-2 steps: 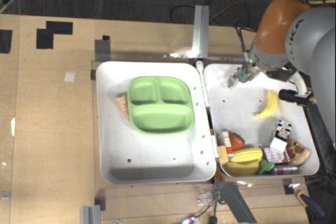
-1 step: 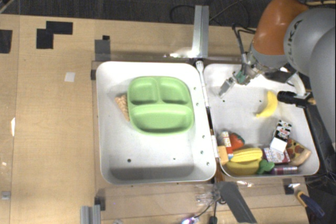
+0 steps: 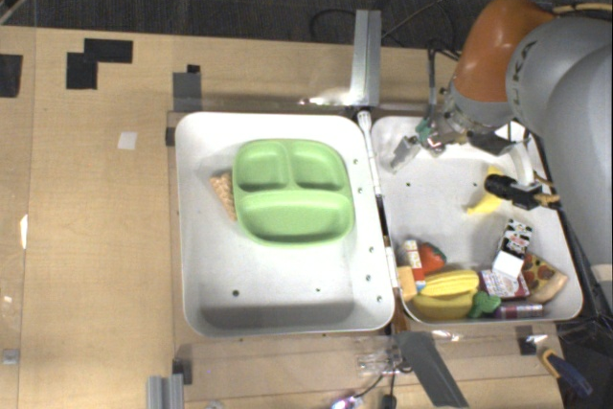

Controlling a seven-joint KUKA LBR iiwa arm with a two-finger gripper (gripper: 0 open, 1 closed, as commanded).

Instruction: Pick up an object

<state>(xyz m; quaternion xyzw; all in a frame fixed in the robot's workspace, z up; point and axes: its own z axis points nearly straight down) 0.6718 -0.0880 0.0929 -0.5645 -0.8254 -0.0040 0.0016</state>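
Observation:
My gripper (image 3: 410, 148) hangs over the bare far-left corner of the right bin (image 3: 445, 177), close to the wall between the two bins. Nothing shows in its grasp. The loose objects lie heaped along the right bin's near edge, well away from the gripper: a yellow banana (image 3: 448, 285), a red piece (image 3: 431, 257) beside a small bottle (image 3: 412, 256), a green item (image 3: 487, 305), a small white carton (image 3: 516, 239) and a brown wedge (image 3: 542, 278).
The left bin (image 3: 206, 283) holds a green divided plate (image 3: 291, 190) with a tan piece (image 3: 223, 193) poking out from under its left edge. A metal post (image 3: 367, 57) stands behind the bins. The grey arm fills the right side.

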